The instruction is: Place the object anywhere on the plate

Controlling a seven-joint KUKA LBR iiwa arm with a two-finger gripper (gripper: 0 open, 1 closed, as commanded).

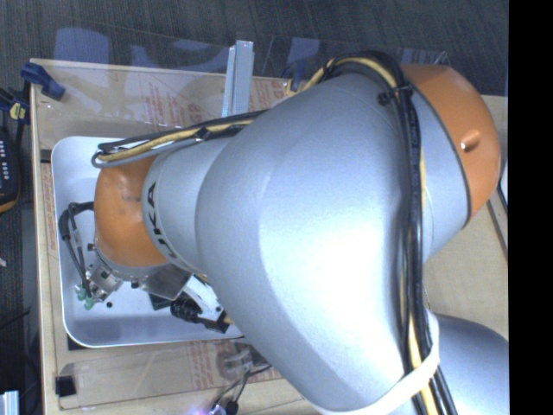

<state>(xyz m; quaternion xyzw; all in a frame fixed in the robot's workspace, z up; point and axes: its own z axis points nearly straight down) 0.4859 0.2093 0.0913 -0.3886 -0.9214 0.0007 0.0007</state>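
Note:
My gripper (93, 285) hangs low over the left white bin (65, 171), near its front left corner, under the orange wrist band (121, 219). A small green bit (84, 297) shows right at the gripper's tip; whether it is an object or held there I cannot tell. The large grey arm body (320, 232) reaches in from the right and hides most of the bin floor and the whole area to the right.
Bare bin floor shows along the left wall and the front edge (130, 328). A metal upright post (239, 76) stands behind the bins. A blue clamp (41, 79) sits on the bench's back left corner.

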